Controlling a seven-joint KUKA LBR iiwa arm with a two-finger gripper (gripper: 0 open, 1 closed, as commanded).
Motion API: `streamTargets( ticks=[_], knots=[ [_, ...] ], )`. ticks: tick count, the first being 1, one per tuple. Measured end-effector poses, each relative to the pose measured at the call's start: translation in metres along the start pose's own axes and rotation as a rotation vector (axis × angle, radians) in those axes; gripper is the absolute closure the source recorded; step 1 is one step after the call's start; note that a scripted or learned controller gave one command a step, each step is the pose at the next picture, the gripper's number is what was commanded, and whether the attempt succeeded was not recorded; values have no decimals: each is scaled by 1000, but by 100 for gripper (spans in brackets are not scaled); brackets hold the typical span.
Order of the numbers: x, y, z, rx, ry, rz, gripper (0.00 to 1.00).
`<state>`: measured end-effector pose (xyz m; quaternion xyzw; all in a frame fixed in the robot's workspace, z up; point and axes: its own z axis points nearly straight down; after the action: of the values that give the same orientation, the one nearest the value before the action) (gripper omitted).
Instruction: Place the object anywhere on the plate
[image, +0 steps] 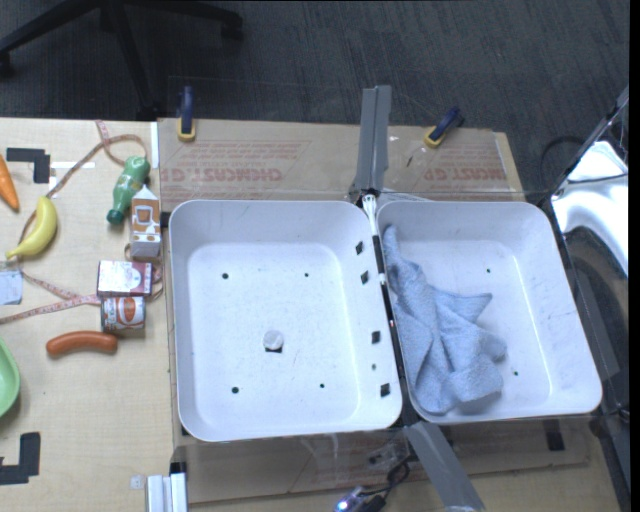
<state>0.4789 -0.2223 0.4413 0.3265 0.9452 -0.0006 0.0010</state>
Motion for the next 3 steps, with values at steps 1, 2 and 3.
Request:
streamTargets(
  ticks=[1,2,3],
  knots=[
    [0,0,0,0,-1,48,100],
    [0,0,0,0,-1,66,100],
    [0,0,0,0,-1,111,100]
  ],
)
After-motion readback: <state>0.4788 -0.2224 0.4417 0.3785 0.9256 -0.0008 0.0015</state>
